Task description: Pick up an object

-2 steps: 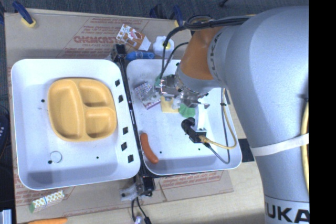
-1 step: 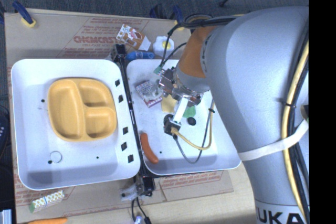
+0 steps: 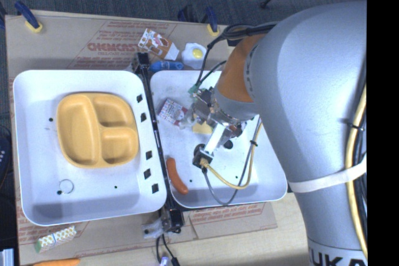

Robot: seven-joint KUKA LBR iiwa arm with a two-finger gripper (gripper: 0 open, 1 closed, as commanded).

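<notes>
Evidently the arm [image 3: 312,103] dominates: a smooth grey casing with an orange band, coming in from the right and bent down over the right bin [image 3: 265,174], where the loose items lie and where a pick makes sense. Both bins are shallow white hard-looking plastic with rounded corners, set side by side on a printed cardboard sheet [image 3: 106,40] (perhaps to protect the bench). The left bin [image 3: 31,134] carries a tan-yellow divided tray [image 3: 98,129], glossy and rounded-square with moulded compartments. It lies flat, well apart from the arm.

The gripper [image 3: 201,114] hangs low over the far-left part of the right bin. The wrist hides its tip, so I cannot tell whether it is released or clenched, or whether it has anything.

Candidates for the pick lie around it:
- An orange sausage-shaped item [image 3: 176,175], smooth and rounded, lies along the bin's left wall towards the near corner.
- A small printed packet [image 3: 168,111], flat and crinkly, red on white, lies just left of the gripper.
- A pale yellow piece [image 3: 201,128] peeks out just beside the gripper on its near side, too hidden to name.

Judging by closeness, the packet or the yellow piece is the likelier target.
</notes>
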